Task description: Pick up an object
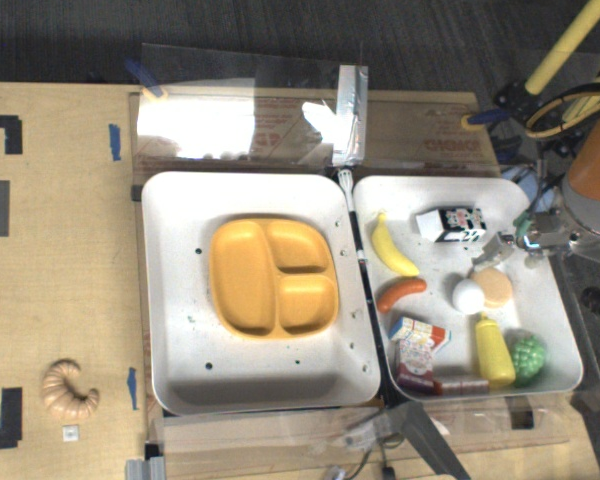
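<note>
Light falls on me from above, bright and even. The clear sheet [245,118] behind the bins throws back a hard white glare that washes out its middle. The left bin [170,298] glows almost overexposed, with soft shading under its near wall. Shadows stay short and faint. The whole picture is slightly soft and grainy; small print blurs.

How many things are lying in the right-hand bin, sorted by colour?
Yellow: 2, the banana and the bottle
Orange-red: 1, the sausage
White: 1, the ball
Tan: 1, the round bun
Green: 1, the bumpy ball
Mixed colours: 2, the carton and the packet
Total: 8
</note>
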Robot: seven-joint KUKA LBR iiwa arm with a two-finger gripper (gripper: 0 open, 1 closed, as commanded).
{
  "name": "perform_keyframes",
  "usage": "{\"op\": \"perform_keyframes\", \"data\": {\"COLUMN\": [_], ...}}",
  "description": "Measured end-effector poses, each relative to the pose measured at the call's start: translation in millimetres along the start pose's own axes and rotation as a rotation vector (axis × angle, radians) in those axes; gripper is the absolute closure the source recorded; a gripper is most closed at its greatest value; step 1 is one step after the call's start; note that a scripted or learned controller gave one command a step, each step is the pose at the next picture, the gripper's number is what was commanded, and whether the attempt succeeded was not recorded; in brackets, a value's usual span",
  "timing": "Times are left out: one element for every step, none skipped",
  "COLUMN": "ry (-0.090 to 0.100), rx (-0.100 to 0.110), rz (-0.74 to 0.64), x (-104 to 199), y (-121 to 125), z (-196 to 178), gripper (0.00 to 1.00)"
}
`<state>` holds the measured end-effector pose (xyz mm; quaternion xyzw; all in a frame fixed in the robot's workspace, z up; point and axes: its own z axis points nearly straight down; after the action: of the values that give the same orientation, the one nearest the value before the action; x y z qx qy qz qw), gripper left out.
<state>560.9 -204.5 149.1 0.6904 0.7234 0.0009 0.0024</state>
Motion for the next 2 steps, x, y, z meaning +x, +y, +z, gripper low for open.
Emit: {"op": "perform_keyframes", "data": {"ry": [0.001, 0.002], "rx": [0.000, -0.005], "rz": [0.004, 0.025], "x": [41, 95], "y": [-54, -14], "z": [62, 61], "gripper": [0.00, 0.00]}}
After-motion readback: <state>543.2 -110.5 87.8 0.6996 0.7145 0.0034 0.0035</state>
